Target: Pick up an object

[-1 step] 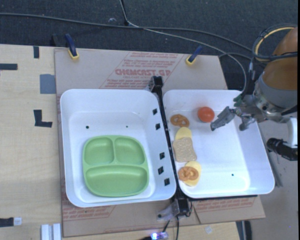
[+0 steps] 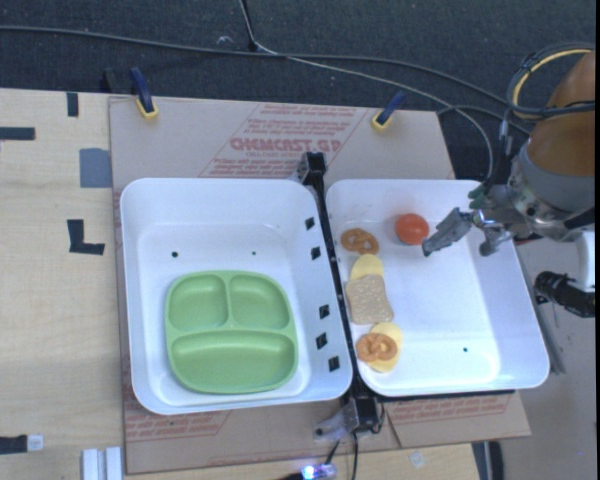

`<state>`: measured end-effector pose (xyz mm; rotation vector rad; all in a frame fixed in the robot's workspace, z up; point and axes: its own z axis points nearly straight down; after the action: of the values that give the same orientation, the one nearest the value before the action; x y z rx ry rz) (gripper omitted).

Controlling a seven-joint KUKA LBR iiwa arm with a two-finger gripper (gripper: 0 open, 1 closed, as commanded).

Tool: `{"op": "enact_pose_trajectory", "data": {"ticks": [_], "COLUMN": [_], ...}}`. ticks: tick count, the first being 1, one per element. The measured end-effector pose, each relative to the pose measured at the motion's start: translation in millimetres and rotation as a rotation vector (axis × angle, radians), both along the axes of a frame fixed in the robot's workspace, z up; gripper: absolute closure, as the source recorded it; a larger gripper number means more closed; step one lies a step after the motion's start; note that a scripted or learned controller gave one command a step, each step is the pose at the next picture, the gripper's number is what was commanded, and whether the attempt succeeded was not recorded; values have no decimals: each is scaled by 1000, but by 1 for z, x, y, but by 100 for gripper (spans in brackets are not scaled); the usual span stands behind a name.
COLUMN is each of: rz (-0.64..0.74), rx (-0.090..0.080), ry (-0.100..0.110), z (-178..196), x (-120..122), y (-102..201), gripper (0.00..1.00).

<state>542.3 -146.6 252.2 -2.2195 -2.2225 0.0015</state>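
Observation:
The right bin (image 2: pixel 500 368) holds several food pieces along its left side. A red tomato (image 2: pixel 412 228) lies near the top, with a brown pretzel (image 2: pixel 359 239) to its left. Below them are a yellow piece (image 2: pixel 367 266), a slice of bread (image 2: pixel 368 298) and a second pretzel on a yellow piece (image 2: pixel 378 348). My gripper (image 2: pixel 468 238) hovers over the upper right of this bin, just right of the tomato. It is open, its fingers spread with nothing between them. The left fingertip (image 2: pixel 438 242) points toward the tomato without touching it.
The left bin (image 2: pixel 145 208) holds a green divided plate (image 2: pixel 230 331). A black divider with clips (image 2: pixel 325 268) runs between the two bins. Cables cross the dark bench top behind. White floor shows in the right bin's middle and lower right.

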Motion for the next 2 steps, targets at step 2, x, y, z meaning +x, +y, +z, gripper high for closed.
{"op": "enact_pose_trajectory", "data": {"ticks": [2], "rz": [-1], "rx": [1], "ry": [5], "z": [-105], "x": [3], "y": [-4], "gripper": [0]}}
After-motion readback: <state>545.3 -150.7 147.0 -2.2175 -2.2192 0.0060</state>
